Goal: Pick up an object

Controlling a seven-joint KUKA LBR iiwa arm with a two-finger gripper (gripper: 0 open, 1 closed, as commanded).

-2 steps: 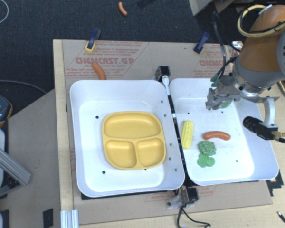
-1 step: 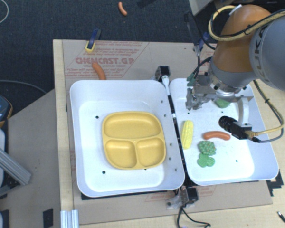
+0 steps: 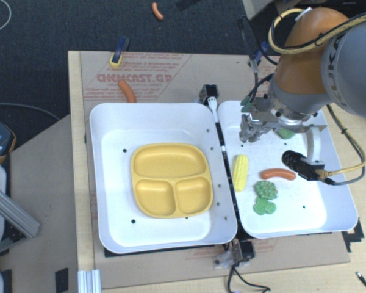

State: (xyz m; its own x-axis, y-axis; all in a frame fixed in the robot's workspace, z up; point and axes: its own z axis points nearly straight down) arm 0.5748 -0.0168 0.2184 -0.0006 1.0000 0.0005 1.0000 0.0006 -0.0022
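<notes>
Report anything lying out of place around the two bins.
Two stray sausages lie outside the bins: one orange sausage on the cardboard behind the left bin, and a smaller sausage on the dark floor beyond the bench. The corn, hot dog and broccoli lie in the right bin.

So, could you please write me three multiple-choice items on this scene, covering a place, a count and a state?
1. Where does the yellow tray lie?
A. Left bin
B. Right bin
C. On the cardboard

2. How many compartments does the tray have?
A. Two
B. Three
C. Five

3. How does the corn cob lie?
A. Flat on the right bin's floor
B. Gripped by the tool
C. Inside the tray

Answers: 1 A, the tray fills the left bin's middle. 2 B, one long section above two smaller ones. 3 A, it lies near the divider, apart from the tool.
</notes>
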